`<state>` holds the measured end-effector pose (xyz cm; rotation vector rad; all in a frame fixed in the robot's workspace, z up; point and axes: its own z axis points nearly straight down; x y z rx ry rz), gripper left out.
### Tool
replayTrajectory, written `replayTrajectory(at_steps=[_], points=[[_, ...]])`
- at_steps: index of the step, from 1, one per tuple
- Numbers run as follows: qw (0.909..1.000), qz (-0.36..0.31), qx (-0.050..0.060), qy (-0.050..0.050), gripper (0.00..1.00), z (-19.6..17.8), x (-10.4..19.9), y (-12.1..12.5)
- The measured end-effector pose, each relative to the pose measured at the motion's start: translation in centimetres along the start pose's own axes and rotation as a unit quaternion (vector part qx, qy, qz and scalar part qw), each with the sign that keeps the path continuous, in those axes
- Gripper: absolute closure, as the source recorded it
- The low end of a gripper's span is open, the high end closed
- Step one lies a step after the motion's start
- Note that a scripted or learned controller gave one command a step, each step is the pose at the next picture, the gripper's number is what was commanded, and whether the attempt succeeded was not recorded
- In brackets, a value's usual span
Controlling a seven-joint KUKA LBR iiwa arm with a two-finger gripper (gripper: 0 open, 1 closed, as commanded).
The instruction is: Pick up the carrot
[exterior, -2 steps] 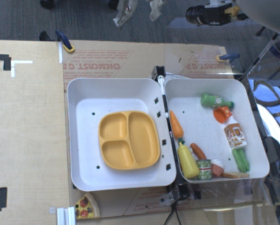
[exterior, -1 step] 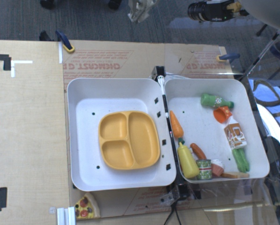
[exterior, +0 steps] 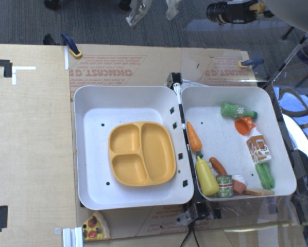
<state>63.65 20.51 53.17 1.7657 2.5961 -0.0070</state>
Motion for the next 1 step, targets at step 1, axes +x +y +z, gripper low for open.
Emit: replayTrajectory(at_steps=[1], points=[[1.0, -0.001, 0.0, -0.001, 1.0, -0.78, -0.04, 0.13]])
